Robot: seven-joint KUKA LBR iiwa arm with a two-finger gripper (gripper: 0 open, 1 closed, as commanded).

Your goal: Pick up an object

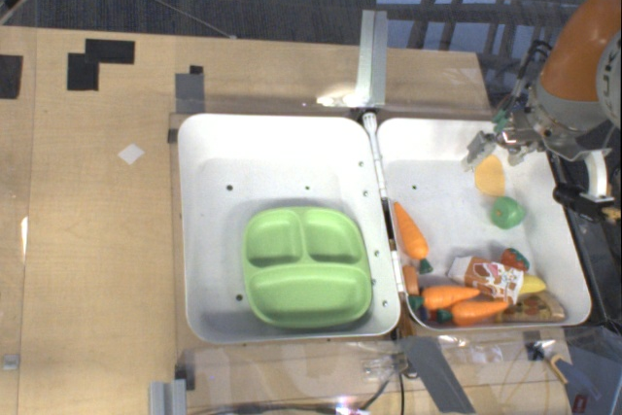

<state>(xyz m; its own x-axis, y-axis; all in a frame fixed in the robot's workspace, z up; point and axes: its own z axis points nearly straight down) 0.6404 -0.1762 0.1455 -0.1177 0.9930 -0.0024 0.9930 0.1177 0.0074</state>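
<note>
Where the claw [498, 147] hovers, a yellow fruit [491, 177] lies just below.

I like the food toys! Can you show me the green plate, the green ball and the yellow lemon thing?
Green three-compartment plastic plate [307, 265], camera view, its middle divider.
Small round green ball [506, 212], camera view, its top.
Pale yellow lemon-shaped toy [490, 177], camera view, its middle.

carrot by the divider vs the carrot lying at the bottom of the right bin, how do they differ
The carrot by the divider lies on a slant along the right bin's left wall; the bottom carrot lies nearly level. The divider carrot lies apart from the pile, while the bottom carrot sits among the other toys, another orange piece touching it. Both are orange and tapered.
</note>
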